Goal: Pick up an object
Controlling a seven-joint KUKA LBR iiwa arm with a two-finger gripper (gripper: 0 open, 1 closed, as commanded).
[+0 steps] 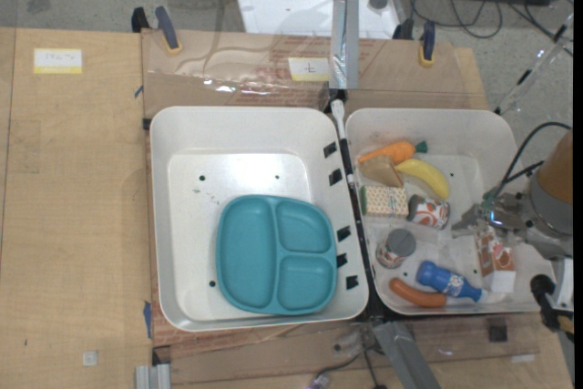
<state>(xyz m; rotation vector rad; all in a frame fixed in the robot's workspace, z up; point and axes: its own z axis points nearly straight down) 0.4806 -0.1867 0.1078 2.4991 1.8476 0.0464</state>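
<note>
Camera view puts two white bins side by side on my bench. My left bin carries one teal divided plate with three compartments, lying flat toward the near right corner. My right bin carries the small things, any of which could be the pick.

My arm comes in over the right rim of that right bin. The gripper reaches toward the bin's middle at its right side, above the floor and beside a small red-and-white packet. I cannot tell from this angle whether the claw is apart or together, and I see nothing between it.

Among the items, by size: a yellow banana lies near the far side, just in front of an orange carrot. A blue bottle lies on its side near the front wall, touching a red sausage. A tan wedge sits beside a speckled flat block. A red-and-white can lies near the middle, and a grey-topped tin stands closer to me.
</note>
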